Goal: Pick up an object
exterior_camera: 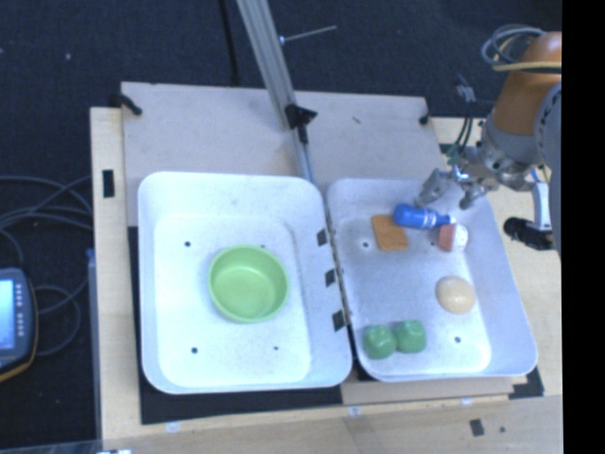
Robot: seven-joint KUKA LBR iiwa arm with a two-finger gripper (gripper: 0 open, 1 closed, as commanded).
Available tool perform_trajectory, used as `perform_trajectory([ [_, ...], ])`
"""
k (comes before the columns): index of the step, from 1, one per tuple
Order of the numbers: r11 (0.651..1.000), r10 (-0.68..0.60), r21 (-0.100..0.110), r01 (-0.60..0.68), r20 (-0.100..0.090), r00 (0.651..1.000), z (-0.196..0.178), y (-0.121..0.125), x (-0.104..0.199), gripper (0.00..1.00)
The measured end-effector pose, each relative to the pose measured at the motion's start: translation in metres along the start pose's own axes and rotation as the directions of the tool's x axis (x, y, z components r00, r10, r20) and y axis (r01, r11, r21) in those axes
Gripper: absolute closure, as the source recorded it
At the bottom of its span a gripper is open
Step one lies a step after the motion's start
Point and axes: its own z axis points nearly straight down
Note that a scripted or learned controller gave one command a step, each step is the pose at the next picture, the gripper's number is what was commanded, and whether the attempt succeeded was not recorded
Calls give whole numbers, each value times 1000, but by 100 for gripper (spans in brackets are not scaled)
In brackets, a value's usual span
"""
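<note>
Two shallow white bins sit side by side on the bench. The left bin [170, 282] holds one green bowl [248, 283], upright near its centre. The right bin [501, 282] holds five loose things: one blue bottle [416, 218] lying on its side, one orange block [388, 233] touching the bottle's left end, one small red-and-white object [451, 236] just right of the bottle, one pale yellow egg-shaped object [456, 295] nearer the camera, and one green two-lobed piece [394, 339] at the near edge. The gripper [452, 189] hangs over the far part of the right bin, its two fingers spread apart with nothing between them. The blue bottle lies just below and slightly left of the fingertips, near them but apart. The arm [523, 93] is cut off at the right of the view. The red-and-white object is too small and blurred to identify, and whether the green piece is one thing or two touching ones cannot be told.
</note>
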Motion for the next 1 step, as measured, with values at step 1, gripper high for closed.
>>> perform_trajectory([
  [1, 1000, 0, -6, 0, 1, 1000, 26, 1, 0, 0],
])
